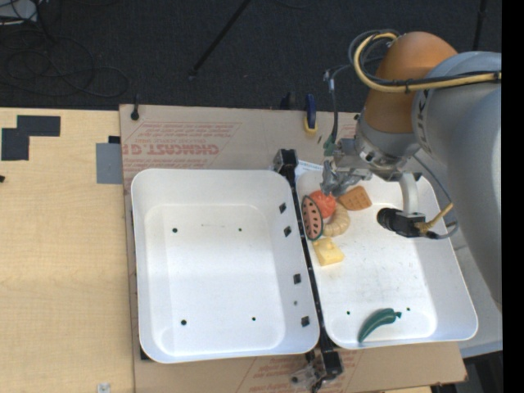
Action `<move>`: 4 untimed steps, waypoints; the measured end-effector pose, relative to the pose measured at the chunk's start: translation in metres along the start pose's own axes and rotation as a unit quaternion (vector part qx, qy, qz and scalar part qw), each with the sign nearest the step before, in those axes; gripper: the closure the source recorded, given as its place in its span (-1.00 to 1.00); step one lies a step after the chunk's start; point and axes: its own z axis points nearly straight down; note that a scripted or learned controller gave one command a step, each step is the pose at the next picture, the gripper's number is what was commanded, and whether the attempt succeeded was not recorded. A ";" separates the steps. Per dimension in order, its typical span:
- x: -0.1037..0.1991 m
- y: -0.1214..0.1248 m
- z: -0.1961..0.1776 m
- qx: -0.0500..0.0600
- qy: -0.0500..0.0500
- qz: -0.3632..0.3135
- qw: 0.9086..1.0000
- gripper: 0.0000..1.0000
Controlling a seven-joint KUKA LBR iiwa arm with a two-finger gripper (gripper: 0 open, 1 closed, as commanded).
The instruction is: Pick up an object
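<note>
The grey two-finger gripper (337, 180) hangs over the orange-red rounded toy food (325, 204), which lies just beside the black divider (296, 244) (right bin); whether it grips cannot be told. The toy looks light, rigid, perhaps slippery; its narrower sides suit grasping.

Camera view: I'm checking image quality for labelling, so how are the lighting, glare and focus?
Camera view: even light; the white bins look bright without hiding the green pepper; soft shadows under the arm; gripper region slightly soft; background dark.
</note>
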 end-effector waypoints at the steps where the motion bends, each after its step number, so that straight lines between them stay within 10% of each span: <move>1: -0.040 -0.041 0.059 0.010 0.000 0.004 1.000 1.00; 2: -0.068 -0.067 0.107 0.005 -0.001 0.004 1.000 1.00; 3: -0.154 -0.021 0.106 0.004 -0.003 0.003 1.000 1.00; 4: -0.129 -0.005 0.107 0.006 0.000 0.002 1.000 1.00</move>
